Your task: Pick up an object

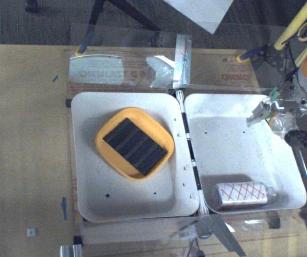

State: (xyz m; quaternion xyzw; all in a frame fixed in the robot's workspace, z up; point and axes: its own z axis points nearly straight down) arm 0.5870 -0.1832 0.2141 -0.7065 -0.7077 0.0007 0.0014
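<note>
A yellow rounded-square object with a black ribbed top (135,143) lies tilted in the left bin (89,197). A small clear bottle with a red criss-cross label (243,193) lies on its side near the front edge of the right bin (223,127). My gripper (260,113) hangs over the right bin's far right corner, well away from the bottle and apart from both objects. Nothing shows between its fingers.
A metal divider (188,143) runs between the two bins. Cardboard and a metal bracket (182,60) sit behind the bins. The arm's body and cables (303,106) crowd the right bin's right side. Bare wooden bench (20,143) lies to the left.
</note>
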